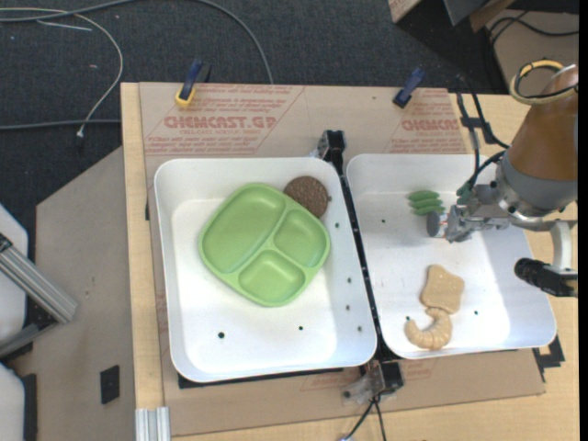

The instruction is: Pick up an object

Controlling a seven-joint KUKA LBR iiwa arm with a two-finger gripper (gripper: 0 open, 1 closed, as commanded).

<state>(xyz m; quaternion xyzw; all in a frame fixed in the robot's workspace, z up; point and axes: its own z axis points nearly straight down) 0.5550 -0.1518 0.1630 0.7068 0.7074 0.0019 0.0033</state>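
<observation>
The claw (447, 226) hung low in the right bin (514, 338), just at 4 o'clock from a small green item (424, 201); its grip could not be made out. A tan piece (442, 288) and a curled pastry (429, 332) lay at 6 o'clock. In the left bin (184, 338), a green tray (265, 244) partly hid a brown cookie (307, 192).

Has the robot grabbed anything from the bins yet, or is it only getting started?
Nothing looks picked up yet. The gripper is low in the right bin, beside the green item. The tan pieces lie on the bin floor. Gripping and lifting are left.
</observation>
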